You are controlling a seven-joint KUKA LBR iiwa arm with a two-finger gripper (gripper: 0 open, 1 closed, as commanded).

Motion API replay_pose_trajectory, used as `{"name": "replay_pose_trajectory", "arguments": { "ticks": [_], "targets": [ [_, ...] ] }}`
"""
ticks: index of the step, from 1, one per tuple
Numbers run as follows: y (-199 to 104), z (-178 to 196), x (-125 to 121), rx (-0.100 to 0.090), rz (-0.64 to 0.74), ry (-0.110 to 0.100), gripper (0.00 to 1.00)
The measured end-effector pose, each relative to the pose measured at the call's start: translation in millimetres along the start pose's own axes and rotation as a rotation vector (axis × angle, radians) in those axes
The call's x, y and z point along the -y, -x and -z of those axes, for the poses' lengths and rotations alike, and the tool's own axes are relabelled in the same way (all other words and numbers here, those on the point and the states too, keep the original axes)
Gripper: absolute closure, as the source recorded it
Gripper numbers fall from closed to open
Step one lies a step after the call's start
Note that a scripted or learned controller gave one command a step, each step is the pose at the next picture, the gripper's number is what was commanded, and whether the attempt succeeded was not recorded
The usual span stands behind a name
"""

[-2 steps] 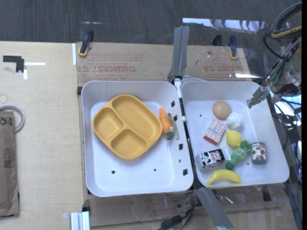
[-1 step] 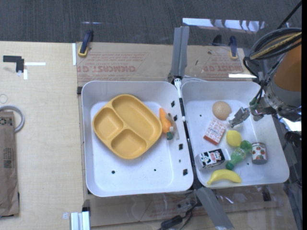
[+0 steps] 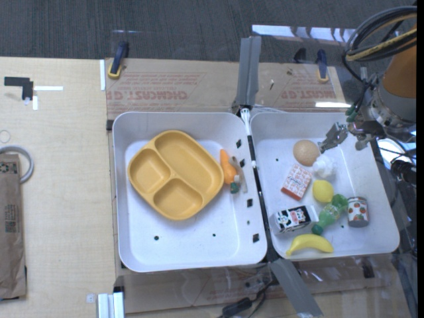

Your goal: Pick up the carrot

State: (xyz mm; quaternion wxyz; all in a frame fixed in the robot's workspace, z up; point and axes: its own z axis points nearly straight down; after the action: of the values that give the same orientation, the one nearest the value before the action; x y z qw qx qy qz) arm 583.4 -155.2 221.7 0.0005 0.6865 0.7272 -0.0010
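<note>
The carrot [image 3: 228, 167] is small and orange with a green stub at its near end. It lies in the left bin [image 3: 185, 247], against the right edge of the yellow divided plate [image 3: 175, 173] and close to the wall between the bins. My gripper [image 3: 333, 138] hangs over the back of the right bin [image 3: 371, 177], just right of a tan egg [image 3: 305, 152]. It is far to the right of the carrot, and nothing shows between its tips.
The right bin holds a white lump [image 3: 324, 166], a red-and-white box [image 3: 297, 181], a lemon [image 3: 322, 191], a green bottle [image 3: 328, 214], a small can [image 3: 357, 212], a black-and-white carton [image 3: 293, 219] and a banana [image 3: 309, 244]. Cardboard lies behind both bins.
</note>
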Motion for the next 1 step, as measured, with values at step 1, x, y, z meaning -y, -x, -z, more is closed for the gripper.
{"name": "replay_pose_trajectory", "arguments": {
  "ticks": [1],
  "targets": [
    [-21.2, -66.6, 60.9, -0.002, 0.006, -0.003, 0.00]
  ]
}}
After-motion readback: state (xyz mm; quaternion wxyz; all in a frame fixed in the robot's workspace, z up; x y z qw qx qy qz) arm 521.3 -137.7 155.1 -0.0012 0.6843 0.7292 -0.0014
